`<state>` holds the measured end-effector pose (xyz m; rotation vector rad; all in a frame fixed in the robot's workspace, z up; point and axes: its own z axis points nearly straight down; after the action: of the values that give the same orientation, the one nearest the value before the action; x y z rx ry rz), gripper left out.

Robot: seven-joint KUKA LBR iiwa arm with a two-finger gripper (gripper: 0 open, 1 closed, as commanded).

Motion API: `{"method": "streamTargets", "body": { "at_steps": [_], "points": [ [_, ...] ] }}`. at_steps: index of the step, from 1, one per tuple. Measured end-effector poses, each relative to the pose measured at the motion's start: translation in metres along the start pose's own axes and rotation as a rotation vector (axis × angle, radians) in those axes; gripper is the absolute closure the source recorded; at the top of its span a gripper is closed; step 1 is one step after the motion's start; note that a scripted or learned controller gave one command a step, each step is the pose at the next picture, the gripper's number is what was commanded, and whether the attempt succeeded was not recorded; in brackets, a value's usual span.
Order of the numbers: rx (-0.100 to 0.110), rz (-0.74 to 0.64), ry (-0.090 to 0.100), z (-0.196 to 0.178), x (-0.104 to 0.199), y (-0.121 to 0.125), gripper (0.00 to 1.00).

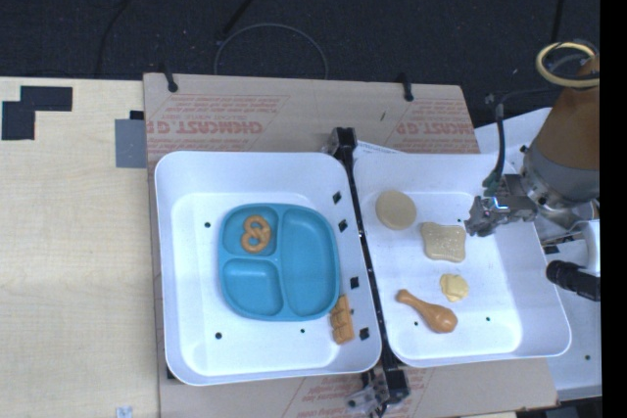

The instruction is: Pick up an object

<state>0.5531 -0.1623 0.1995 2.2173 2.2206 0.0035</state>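
The drumstick (428, 309) lies slantwise, thick end toward lower right.

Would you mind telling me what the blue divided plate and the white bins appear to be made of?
The blue divided plate looks like moulded plastic: uniform colour, rounded compartments, faint sheen. The white bins also seem plastic, smooth with soft rounded rims, though the view leaves that open.
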Motion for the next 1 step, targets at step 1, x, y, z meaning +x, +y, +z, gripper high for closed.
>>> {"method": "streamTargets", "body": {
  "at_steps": [1],
  "points": [
    [0.0,0.0,-0.001,-0.0623,-0.004,-0.003,1.0]
  ]
}}
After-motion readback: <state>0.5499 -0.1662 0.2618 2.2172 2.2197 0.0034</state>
